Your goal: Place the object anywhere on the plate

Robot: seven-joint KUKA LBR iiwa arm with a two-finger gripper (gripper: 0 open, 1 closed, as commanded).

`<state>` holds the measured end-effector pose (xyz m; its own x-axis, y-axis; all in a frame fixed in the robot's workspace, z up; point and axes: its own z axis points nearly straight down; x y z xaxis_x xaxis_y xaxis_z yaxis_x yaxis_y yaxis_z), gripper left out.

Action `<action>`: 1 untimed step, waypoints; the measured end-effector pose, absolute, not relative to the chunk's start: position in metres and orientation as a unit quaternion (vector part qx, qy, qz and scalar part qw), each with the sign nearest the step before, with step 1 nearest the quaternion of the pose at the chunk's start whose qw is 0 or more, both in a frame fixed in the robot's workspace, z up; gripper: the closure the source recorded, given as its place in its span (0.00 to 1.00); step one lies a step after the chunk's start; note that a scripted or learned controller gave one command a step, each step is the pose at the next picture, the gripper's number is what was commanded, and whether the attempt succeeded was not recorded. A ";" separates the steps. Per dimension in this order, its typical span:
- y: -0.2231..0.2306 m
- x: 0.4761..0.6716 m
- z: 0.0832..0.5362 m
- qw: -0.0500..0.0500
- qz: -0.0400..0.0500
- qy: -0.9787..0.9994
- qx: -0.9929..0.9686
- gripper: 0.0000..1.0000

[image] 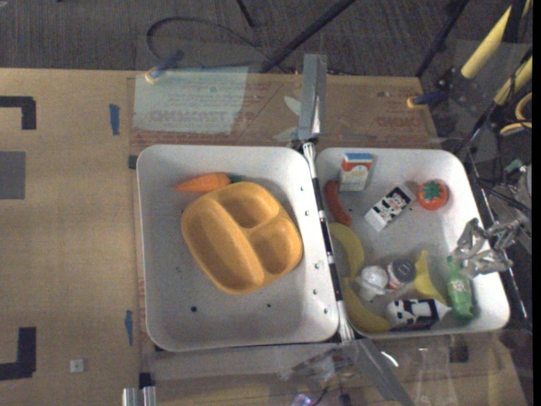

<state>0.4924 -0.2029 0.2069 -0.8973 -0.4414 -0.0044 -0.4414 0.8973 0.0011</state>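
Camera view, gripper: the gripper (pixel 483 248) sits at the right bin's (pixel 456 166) right rim; I cannot tell how it is set.
Camera view, plate: the yellow plate (pixel 241 235) lies in the left bin (pixel 161 227), well apart to the view's left.
Camera view, object: likely the green bottle (pixel 459 290), just below the gripper.

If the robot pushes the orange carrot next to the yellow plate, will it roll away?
Probably a little. The carrot looks round and tapered, so it would likely roll in a curve rather than straight. It lies against the plate, which may stop it. It looks like a light, stiff toy.
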 end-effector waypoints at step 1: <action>-0.203 0.492 0.207 0.002 0.001 0.974 -0.227 0.00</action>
